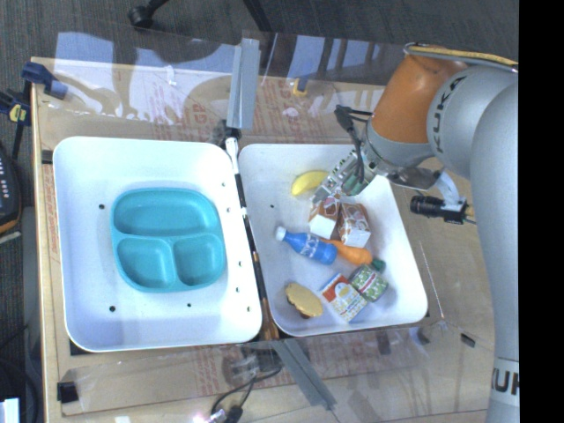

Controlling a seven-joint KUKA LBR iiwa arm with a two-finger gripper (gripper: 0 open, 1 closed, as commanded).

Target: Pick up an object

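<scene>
Gripper (342, 181) sits low in the right bin (264, 236), upper middle; can't tell its state. Yellow banana (307, 182) lies just beside it at 9 o'clock, brown packet (345, 221) right below at 6 o'clock, blue bottle (309, 247) further at 7.

Bins (79, 236) white. Tray (167, 238) turquoise. Banana (308, 181) yellow. Bottle (310, 247) blue with white cap. Carrot (354, 255) orange. Cartons: one red and white (342, 296), one green (368, 284). Arm (467, 113) grey, orange band.
</scene>
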